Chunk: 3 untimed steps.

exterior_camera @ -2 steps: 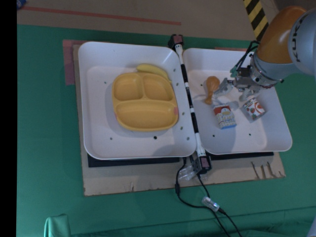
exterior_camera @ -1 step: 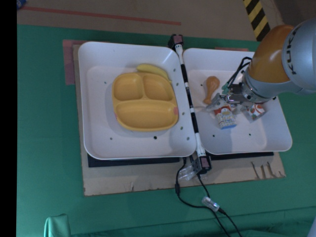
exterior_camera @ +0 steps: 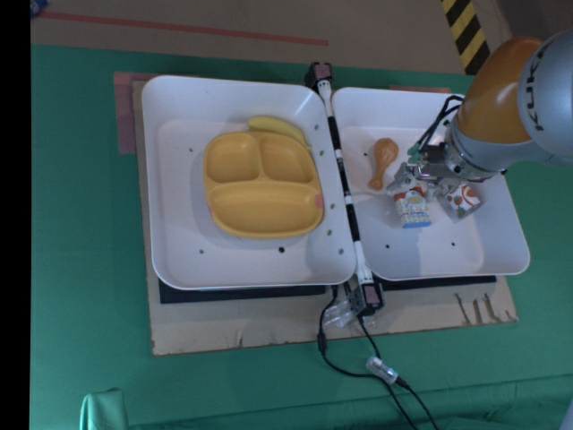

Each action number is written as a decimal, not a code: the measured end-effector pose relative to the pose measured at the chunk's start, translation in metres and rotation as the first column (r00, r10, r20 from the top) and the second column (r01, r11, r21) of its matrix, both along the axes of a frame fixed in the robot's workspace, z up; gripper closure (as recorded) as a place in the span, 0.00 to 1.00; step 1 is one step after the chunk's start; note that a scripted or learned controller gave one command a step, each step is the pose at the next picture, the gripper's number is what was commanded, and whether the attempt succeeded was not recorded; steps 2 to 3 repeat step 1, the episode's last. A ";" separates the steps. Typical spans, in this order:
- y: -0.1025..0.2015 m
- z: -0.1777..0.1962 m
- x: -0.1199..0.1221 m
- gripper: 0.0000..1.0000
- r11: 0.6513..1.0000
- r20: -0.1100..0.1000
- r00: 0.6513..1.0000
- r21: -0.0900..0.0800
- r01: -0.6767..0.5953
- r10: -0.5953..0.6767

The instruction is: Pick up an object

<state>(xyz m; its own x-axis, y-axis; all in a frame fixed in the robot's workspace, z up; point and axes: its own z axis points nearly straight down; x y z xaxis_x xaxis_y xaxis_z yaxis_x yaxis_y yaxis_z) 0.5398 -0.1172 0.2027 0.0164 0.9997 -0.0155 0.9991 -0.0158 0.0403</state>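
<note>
Two white bins are seen side by side: the left bin [exterior_camera: 179, 258] and the right bin [exterior_camera: 501, 249]. In the left bin one yellow divided plate [exterior_camera: 261, 186] is counted, with one banana [exterior_camera: 276, 127] lying at its twelve o'clock edge, partly tucked behind the rim. In the right bin three things are counted: one toy drumstick [exterior_camera: 383, 161], one small figured carton [exterior_camera: 413, 208] and one white block with red marks [exterior_camera: 460, 200].

The gripper [exterior_camera: 428, 179] is lowered over the right bin, between the carton at its seven o'clock and the block at its four o'clock; the drumstick lies just beside it at nine o'clock. Whether its fingers are spread or pressed together cannot be told, since they are blurred and covered by the wrist. The arm [exterior_camera: 519, 97] is cut off at the frame's right edge.

Bare floor is left toward six o'clock in the right bin, and along the left bin's walls all round the plate.
</note>
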 end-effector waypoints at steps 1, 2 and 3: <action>0.022 0.156 0.027 1.00 1.000 -0.027 1.000 0.012 -0.010 0.010; 0.022 0.156 0.027 1.00 1.000 -0.027 1.000 0.012 -0.010 0.010; 0.022 0.156 0.027 1.00 1.000 -0.027 1.000 0.012 -0.010 0.010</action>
